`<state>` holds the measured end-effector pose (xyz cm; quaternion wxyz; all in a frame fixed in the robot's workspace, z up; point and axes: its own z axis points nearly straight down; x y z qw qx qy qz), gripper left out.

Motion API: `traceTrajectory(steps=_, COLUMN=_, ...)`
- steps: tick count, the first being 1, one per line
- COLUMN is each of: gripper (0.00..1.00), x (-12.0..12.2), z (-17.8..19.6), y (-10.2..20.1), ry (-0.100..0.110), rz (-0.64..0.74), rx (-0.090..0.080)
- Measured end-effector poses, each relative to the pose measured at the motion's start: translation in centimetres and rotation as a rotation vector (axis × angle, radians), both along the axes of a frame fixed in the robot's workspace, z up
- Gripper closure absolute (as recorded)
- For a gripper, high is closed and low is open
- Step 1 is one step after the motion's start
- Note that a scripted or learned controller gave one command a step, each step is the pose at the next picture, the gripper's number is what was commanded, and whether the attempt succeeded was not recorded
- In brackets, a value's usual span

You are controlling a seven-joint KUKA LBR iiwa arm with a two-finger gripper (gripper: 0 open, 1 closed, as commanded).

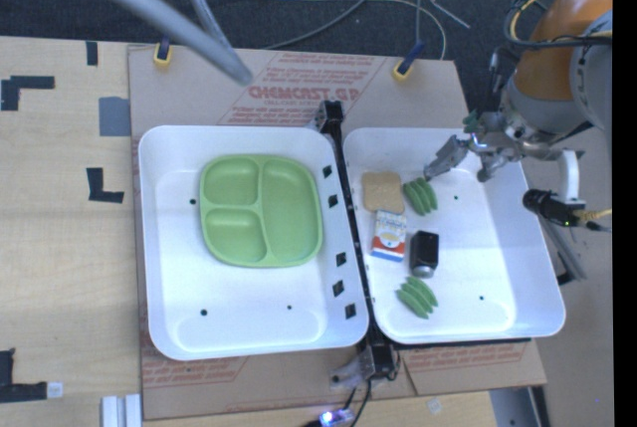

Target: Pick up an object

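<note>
Big→small: green moulded-plastic divided tray (262, 211) sits in the left shallow white bin (159, 246); right shallow white bin (518, 286) has tan square sponge-like block (381, 191), small black box (424, 253) and two green ribbed pieces. Two-finger gripper (439, 162) hovers just beside the upper green piece (421, 196), so imo drop straight over it w/ fingers straddling the narrow axis, clear of the block. Fingers look slightly parted, nothing held or touched.

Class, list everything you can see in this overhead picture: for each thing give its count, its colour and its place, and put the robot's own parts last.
Bins: 2, white, side by side on the bench.
Divided plate: 1, light green, in the left bin.
Leafy pieces: 2, green, right bin, one upper, one lower.
Flat square piece: 1, tan, right bin near the divider.
Small carton: 1, red, white and blue, below the tan piece.
Small block: 1, black, beside the carton.
Clamps: 2, yellow, cardboard's far edge.
Arm: 1, grey and orange, right.
End effector: 1, grey, above the right bin's upper part.
</note>
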<state>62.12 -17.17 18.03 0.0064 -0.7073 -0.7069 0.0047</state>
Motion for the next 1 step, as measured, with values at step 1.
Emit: traceTrajectory(steps=1, gripper=0.00, x=0.25, z=0.58, y=0.03, ry=-0.010, rz=0.003, rx=-0.002)
